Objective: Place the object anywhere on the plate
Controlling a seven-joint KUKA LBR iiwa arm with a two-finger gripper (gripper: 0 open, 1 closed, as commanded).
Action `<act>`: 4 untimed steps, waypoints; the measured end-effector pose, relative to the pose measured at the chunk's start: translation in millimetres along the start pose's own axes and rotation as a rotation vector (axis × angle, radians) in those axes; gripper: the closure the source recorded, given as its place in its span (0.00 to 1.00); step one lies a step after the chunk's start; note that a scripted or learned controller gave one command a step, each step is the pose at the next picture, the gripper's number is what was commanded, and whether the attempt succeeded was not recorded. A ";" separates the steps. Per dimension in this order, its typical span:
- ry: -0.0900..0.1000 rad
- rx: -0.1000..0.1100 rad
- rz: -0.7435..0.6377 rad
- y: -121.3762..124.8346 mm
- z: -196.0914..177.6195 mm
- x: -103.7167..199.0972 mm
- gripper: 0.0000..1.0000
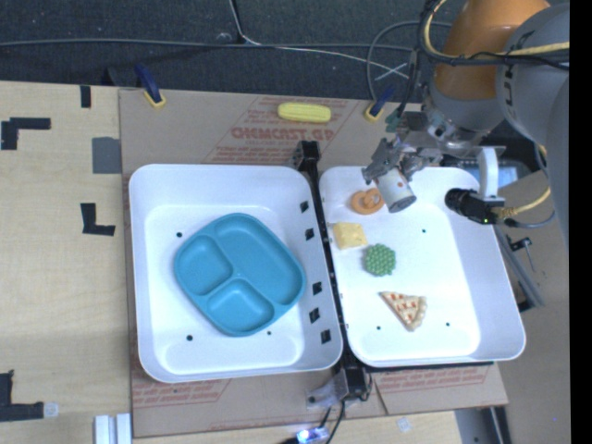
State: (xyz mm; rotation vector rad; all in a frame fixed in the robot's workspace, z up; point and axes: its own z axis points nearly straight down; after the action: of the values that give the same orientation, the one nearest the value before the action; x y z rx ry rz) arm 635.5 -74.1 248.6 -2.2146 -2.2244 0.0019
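A blue divided plate (239, 272) lies in the left bin (157, 188). The right bin (467, 280) holds an orange round piece (365, 202) at its upper left, a pale yellow block (349, 236), a green bumpy ball (379, 260) and a pizza-slice toy (405, 307). My gripper (392, 179) hangs over the right bin's upper part, just to the right of and above the orange piece, with its tip close to that piece. Nothing shows between its fingers.
A yellow banana-shaped toy (304, 112) lies on the cardboard behind the bins. Blue-and-yellow clamps (150, 89) (376, 109) hold the cardboard's back edge. Cables (388, 58) loop near the arm. A black divider with clips (316, 239) runs between the two bins.
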 end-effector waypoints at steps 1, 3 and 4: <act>0.000 0.001 -0.002 -11.6 5.5 59.0 1.00; -0.001 0.002 0.000 -50.4 12.3 153.8 1.00; -0.001 0.002 -0.001 -68.0 27.3 205.8 1.00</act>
State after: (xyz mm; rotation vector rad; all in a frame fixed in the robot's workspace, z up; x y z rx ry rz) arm 566.5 131.5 221.7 -2.2131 -2.2256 0.0049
